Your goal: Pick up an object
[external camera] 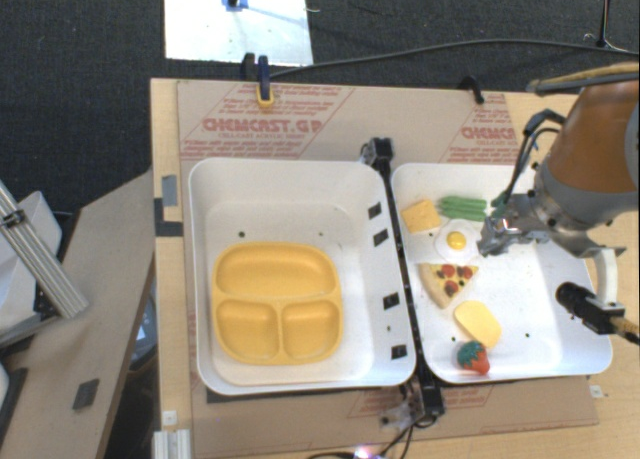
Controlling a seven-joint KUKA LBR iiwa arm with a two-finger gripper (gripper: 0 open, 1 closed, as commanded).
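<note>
White plastic toy food lies in the right bin (560,347); the fried egg (455,241) sits just left of the gripper (492,237), whose opening I cannot tell. Best to centre squarely over the egg before descending, clear of the pizza slice (447,281) on its near side.

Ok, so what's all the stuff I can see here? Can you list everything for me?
Bins: two, white, side by side on the bench.
Divided plate: one, yellow, in the left bin.
Cheese slice: one, yellow, top left of the right bin.
Green beans: one bunch, green, right of the cheese.
Fried egg: one, white with yellow yolk, below the cheese.
Pizza slice: one, tan with red dots, middle of the right bin.
Yellow lump: one, yellow, below the pizza; cannot tell what food.
Strawberry: one, red with green top, right bin's front edge.
Clamp: one, blue and yellow, on the board's back edge.
Arm: one, grey and orange, from the right.
Gripper: one, over the right bin beside the egg.
</note>
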